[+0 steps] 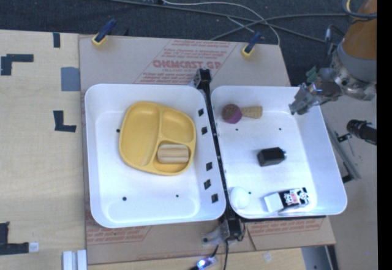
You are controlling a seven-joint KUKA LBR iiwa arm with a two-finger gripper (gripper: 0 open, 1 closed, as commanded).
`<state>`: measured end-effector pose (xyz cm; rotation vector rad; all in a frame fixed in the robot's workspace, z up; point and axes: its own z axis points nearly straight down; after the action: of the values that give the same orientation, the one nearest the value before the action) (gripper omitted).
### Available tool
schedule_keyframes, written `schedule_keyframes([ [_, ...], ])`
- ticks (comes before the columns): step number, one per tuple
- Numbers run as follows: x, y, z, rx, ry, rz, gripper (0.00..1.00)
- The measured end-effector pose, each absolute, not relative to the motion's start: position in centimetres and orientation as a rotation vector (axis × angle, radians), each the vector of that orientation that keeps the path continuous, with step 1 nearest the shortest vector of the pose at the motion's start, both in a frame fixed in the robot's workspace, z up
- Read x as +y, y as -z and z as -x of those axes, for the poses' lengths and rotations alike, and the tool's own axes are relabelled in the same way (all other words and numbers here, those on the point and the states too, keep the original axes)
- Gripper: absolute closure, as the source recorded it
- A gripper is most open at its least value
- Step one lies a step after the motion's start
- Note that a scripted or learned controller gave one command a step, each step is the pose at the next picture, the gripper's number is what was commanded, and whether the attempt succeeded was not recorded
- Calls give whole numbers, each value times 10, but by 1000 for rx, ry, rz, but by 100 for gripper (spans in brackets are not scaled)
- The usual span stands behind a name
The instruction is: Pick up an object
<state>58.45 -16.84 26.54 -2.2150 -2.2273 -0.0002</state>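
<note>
The right bin (318, 158) holds a toy ice-cream cone with a purple scoop (240, 113) at its back, a small black block (271, 156) in the middle, a white ball (239, 198) at the front left and a white and black packet (286, 199) at the front. In the left bin (104, 158) lies a yellow divided plate (147, 134) with a tan bread-like piece (173, 153) in one compartment. My gripper (301, 103) hangs over the right bin's back right rim, apart from every object, nothing visible in it.
Two yellow-and-blue clamps (104, 32) (252, 44) pin the cardboard sheet behind the bins. Cables run across the dark floor at the back. A black hinge strip (211, 152) separates the bins. The arm's body (361, 48) stands at the right.
</note>
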Motion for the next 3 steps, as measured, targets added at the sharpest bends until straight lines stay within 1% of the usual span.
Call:
schedule_keyframes([
  [1,-117,-269,-581,-2227,1,2214,100],
  [2,-68,-264,-591,-2227,0,2213,100],
  [3,-18,-262,-582,-2227,-1,2213,100],
])
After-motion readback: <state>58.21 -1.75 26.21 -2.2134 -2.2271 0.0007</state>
